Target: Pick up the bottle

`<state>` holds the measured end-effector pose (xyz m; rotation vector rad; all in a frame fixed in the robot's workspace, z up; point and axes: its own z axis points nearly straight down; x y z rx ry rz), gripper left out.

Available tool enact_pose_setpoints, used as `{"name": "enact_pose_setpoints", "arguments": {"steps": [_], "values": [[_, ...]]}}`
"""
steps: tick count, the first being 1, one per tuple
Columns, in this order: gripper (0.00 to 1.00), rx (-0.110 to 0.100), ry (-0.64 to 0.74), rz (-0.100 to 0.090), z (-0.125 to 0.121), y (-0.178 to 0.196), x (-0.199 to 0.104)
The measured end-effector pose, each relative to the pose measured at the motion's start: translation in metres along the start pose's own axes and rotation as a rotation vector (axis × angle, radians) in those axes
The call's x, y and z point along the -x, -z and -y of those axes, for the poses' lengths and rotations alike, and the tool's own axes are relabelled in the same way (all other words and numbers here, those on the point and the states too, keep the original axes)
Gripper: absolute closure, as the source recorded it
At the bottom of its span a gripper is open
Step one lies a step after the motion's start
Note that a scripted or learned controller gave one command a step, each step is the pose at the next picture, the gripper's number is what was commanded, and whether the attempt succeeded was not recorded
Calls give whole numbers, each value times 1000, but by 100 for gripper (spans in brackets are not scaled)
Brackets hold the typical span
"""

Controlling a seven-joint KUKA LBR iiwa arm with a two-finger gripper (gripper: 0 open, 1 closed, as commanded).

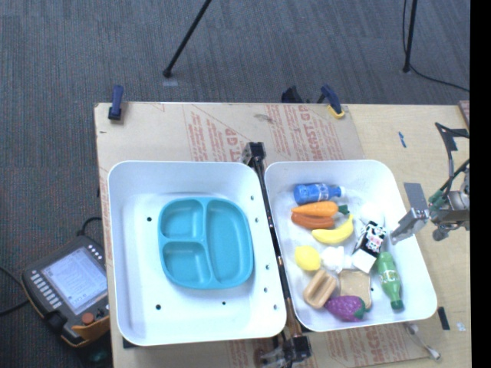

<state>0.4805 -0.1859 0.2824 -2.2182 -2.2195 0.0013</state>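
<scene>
Plywood counter (199, 133) with red printed lettering fills mid-frame, blue clamps (116, 102) on its top edge, dark grey carpet (77, 44) beyond with tripod legs (192, 33). Left bin (126, 205) holds a teal divided tray (205, 241). Right bin (383, 176) holds toy food; the green bottle (388, 279) lies at its right side, near the lower right corner. Hand (410, 222) at right edge over the bin rim, grip state cannot tell. Teach pendant (67, 286) lower left.
</scene>
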Motion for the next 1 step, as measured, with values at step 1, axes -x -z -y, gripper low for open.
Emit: {"name": "enact_pose_setpoints", "arguments": {"steps": [1], "values": [[100,-2,2,-1,0,10,0]]}}
